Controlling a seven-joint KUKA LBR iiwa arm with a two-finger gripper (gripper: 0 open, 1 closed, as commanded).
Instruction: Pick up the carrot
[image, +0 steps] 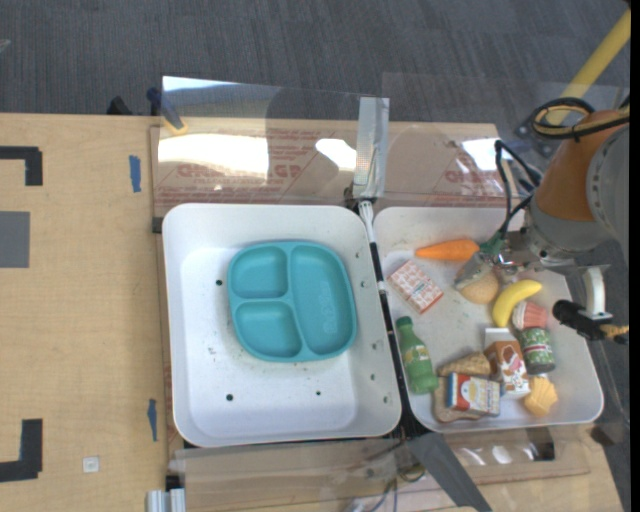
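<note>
So the orange plastic carrot with the green leafy top (452, 250) is lying flat near the back of the right-hand shallow white bin (585, 400), pointy end aimed at the divider between the two bins. The grey two-finger gripper (498, 257) is down low right at the carrot's green end, touching or nearly so, but I honestly cannot tell how its fingers are set from this angle. The carrot looks to be resting on the bin floor, so I'd say the pick isn't done yet: at best it's at the grasp stage, with the lift left to go. A yellow toy banana (516, 299) sits just beside. The teal divided plate (293, 300) is in the left bin.
</note>
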